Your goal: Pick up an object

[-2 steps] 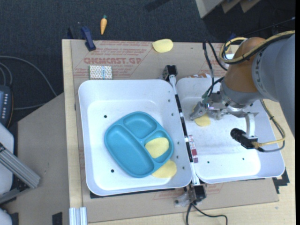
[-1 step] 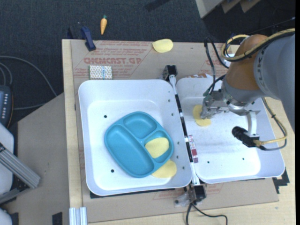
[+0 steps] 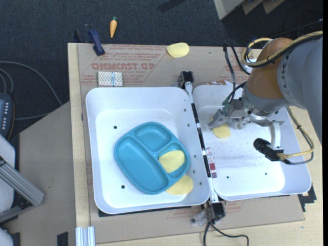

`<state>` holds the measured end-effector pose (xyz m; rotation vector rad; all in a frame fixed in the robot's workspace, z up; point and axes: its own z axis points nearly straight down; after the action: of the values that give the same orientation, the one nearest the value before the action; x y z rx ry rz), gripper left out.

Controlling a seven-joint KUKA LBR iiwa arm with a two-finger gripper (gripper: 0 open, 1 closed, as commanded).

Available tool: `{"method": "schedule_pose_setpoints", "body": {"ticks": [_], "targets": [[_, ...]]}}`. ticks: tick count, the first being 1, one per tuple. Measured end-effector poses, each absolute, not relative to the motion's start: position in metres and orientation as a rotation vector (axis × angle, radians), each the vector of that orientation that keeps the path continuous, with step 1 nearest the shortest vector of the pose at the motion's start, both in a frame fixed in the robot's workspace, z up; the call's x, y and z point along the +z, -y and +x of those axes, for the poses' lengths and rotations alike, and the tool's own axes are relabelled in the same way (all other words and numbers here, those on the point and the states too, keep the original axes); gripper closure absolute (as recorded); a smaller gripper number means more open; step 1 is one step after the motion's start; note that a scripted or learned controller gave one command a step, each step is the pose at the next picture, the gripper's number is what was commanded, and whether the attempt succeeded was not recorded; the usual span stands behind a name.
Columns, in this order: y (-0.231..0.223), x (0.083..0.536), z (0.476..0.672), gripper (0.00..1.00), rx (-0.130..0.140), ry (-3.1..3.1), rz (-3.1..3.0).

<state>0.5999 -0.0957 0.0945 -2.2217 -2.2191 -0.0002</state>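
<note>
Bench [image 3: 128, 60]: two white bins [image 3: 102, 137], yellow piece [image 3: 178, 49], patterned packet [image 3: 110, 78].

claw [image 3: 225, 118] over right bin [image 3: 256, 181] | yellow piece [image 3: 222, 132] just below | blue tray [image 3: 148, 157] in left bin [image 3: 102, 111]

Looks like a robotics lab or test cell, not anyone's home. The arm [image 3: 287, 65] trails loose yellow and black cables over two white bins [image 3: 102, 111] clamped side by side on a cardboard-topped bench [image 3: 138, 60]. Left of the gripper [image 3: 225, 118] sits a blue toy plate [image 3: 146, 158] with plastic food. Farther left there's dark carpet [image 3: 36, 35], more cables and aluminium framing [image 3: 20, 183].
</note>
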Motion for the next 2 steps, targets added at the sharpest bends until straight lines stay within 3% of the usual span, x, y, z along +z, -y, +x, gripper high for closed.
{"method": "schedule_pose_setpoints", "body": {"ticks": [1, 2], "targets": [[0.108, 0.084, 0.6, 0.0, 0.001, 2.22, -2.222], [0.108, 0.085, 0.624, 0.0, -0.001, 2.223, -2.222]]}}
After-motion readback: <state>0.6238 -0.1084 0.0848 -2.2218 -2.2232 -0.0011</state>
